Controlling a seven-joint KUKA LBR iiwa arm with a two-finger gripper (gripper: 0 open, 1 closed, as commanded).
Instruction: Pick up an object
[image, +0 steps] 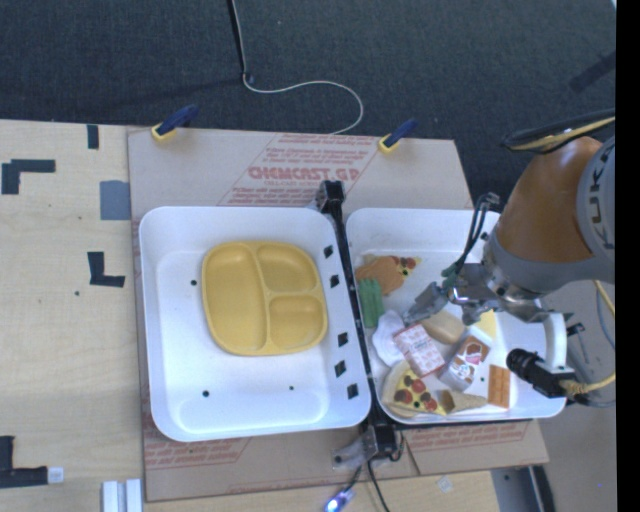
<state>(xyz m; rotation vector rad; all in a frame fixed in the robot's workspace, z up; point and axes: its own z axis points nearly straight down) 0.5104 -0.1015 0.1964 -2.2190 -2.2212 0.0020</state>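
Observation:
The right bin (420, 225) holds a heap of toy food: an orange bun-like piece (385, 270), a green piece (371, 302), a pink-and-white packet (419, 347), a pizza slice (415, 393), a small can (466, 361), an orange cracker (498, 386) and a pale yellow block (443, 329). My gripper (447, 296) hangs low over the middle of this bin, just above the yellow block and right of the bun. Its dark fingers point left and down, and nothing shows between them.
The left bin (165, 330) bears a yellow divided plate (265, 297). A black divider (343, 290) runs between the bins. The grey and orange arm (550, 220) covers the right bin's far right side. Blue and yellow clamps (174, 122) pin the cardboard base.

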